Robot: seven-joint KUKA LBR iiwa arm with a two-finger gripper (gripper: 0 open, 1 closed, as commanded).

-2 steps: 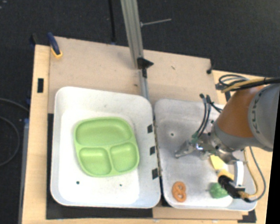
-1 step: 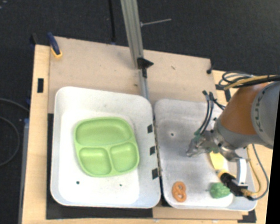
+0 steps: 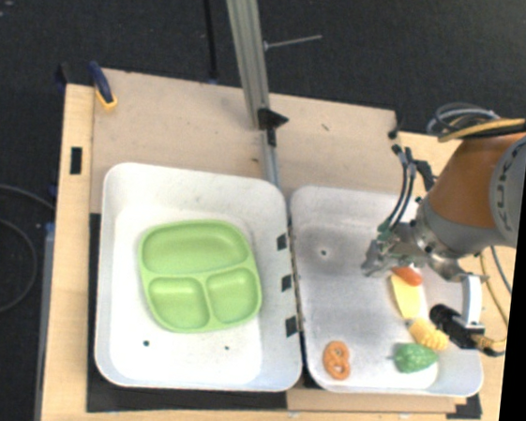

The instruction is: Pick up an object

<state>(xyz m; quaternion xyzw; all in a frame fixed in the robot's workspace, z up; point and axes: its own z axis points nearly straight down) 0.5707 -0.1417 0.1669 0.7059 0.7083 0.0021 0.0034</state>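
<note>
The jaws (image 3: 391, 259) hang low over the right bin (image 3: 337, 225), near the middle of its far half, but the wrist and its cabling hide them from above, so I cannot tell how far apart they stand or whether anything sits between them. The nearest candidate is the orange-and-yellow piece (image 3: 407, 292), which lies just beside the jaws, toward the near-right; its long axis runs slantwise from the orange end by the jaws down to the yellow end nearer the front rim. From these positions, the coming move looks like a short shift toward the near-right, with the jaws turned across that slant. Beyond it, farther the same way, lie a yellow corn-like piece (image 3: 429, 336), a green leafy piece (image 3: 413, 358) touching or nearly touching it, and, well apart to the left along the front rim, an orange pretzel (image 3: 337, 359). That makes four small objects in the right bin, one of each. The left bin (image 3: 132, 199) holds one green divided tray (image 3: 201, 275) with three compartments. There are two bins on the tabletop (image 3: 179, 120) and one arm (image 3: 473, 186).
</note>
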